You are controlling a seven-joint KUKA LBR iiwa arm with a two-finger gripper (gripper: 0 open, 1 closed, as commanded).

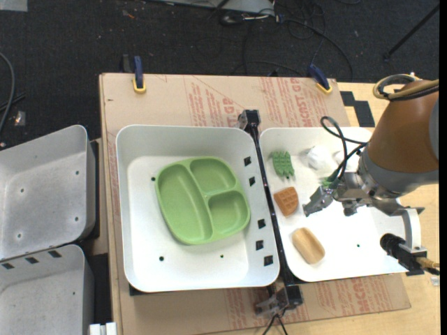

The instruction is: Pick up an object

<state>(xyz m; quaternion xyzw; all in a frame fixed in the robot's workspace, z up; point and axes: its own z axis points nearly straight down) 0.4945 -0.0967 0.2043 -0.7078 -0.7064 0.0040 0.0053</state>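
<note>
Counter (174, 96): brown board bearing two white bins side by side.
Left bin (140, 257): holds a green divided plate (202, 199), lying flat near its middle.
Right bin (363, 257): holds four small things in its left half.
Green toy (282, 164): near the bin's left wall, toward the far end.
Waffle (286, 200): orange-brown, just in front of the green toy.
Bread roll (308, 246): tan, nearest the front edge.
White lump (319, 159): far end, right of the green toy.
Arm (408, 138): reaches in from the right over the right bin.
Claw (316, 202): low over the bin, just right of the waffle; whether open or closed cannot be told, nothing seen between its tips.
</note>
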